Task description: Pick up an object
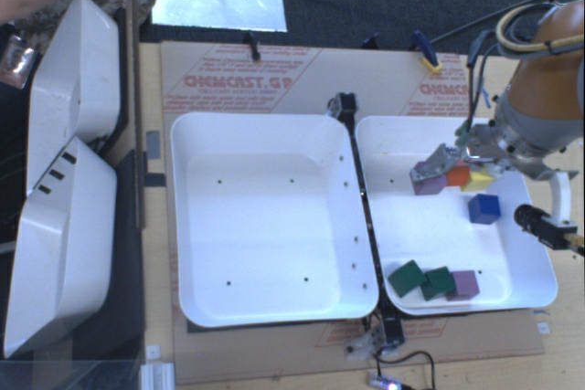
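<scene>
Blocks (430, 184) lie unlifted in the right bin (539, 288) — gripper (437, 167) low over the purple one, grip state indeterminate — pick outstanding.

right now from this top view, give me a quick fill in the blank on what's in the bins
1. All the blocks lie in the ____ bin of this view.
2. The gripper is low over the ____ block beside the orange block.
3. The block lying alone near that bin's middle is ____.
4. At the bin's near edge, two green blocks sit beside a ____ one.

Missing words: right; purple; blue; purple
</scene>
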Robot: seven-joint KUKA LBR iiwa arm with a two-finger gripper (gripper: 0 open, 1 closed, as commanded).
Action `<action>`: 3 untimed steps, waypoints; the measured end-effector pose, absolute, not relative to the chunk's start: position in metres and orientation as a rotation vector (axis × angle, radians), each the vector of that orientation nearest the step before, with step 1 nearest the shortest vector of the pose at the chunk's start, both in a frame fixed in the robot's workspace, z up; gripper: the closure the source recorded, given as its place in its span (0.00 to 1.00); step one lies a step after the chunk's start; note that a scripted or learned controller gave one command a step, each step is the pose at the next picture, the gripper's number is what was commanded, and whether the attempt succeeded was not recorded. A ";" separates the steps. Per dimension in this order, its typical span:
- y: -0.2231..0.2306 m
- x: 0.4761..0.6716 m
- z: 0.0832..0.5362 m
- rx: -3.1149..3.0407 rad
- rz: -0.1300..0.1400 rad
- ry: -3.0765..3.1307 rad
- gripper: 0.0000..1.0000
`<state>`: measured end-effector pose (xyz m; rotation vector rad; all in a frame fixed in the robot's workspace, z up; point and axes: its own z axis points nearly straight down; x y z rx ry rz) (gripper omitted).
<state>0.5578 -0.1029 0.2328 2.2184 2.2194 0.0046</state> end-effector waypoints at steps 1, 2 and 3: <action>-0.109 0.563 0.278 2.219 0.003 2.220 1.00; -0.062 0.582 0.264 2.218 0.000 2.228 1.00; -0.009 0.582 0.260 2.217 0.001 2.228 1.00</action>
